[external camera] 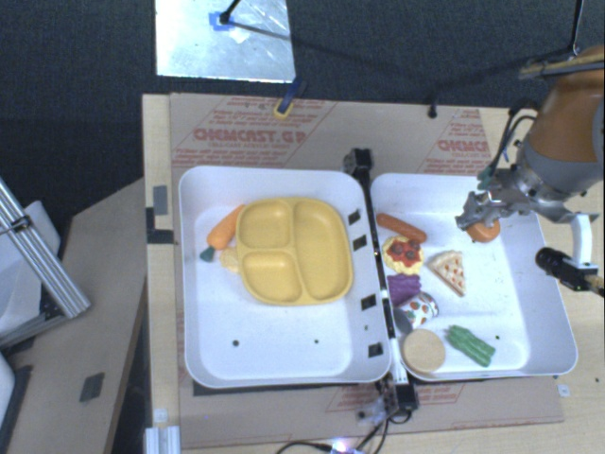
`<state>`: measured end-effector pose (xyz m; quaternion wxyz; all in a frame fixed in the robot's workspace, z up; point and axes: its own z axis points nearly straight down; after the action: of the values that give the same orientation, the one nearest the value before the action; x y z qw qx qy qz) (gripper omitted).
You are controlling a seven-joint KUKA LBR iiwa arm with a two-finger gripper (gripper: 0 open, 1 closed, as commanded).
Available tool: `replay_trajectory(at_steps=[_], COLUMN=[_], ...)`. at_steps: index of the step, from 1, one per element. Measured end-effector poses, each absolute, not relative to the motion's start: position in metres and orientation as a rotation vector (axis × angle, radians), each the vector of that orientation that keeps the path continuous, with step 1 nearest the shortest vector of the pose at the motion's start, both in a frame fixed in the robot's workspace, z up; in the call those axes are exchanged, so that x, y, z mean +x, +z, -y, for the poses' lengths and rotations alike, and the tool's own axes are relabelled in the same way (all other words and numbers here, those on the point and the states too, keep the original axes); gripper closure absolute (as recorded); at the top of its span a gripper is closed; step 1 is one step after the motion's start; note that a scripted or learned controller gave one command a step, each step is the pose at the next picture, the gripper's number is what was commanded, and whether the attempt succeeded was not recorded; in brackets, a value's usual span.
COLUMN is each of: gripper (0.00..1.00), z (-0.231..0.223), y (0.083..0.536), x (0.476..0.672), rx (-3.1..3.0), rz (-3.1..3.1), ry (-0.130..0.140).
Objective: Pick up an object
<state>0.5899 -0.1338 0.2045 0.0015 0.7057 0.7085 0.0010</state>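
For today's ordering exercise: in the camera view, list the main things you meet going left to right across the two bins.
Carrot → yellow tray → sausage → pizza slice → gripper over an orange object.

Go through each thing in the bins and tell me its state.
Yellow tray: upright in left bin, compartments bare.
Carrot: lying against tray's left edge.
Sausage: lying flat, right bin.
Pizza slice: flat.
Green vegetable: lying flat.
Orange object: under the tool.
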Motion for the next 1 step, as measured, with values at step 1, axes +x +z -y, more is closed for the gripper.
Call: replay_trajectory(at_steps=[1], gripper=[1.00], z=[0.1338], y=[0.2248], x=[0.5907], rx=[2.215], rz=[-2.225], ry=[0.003])
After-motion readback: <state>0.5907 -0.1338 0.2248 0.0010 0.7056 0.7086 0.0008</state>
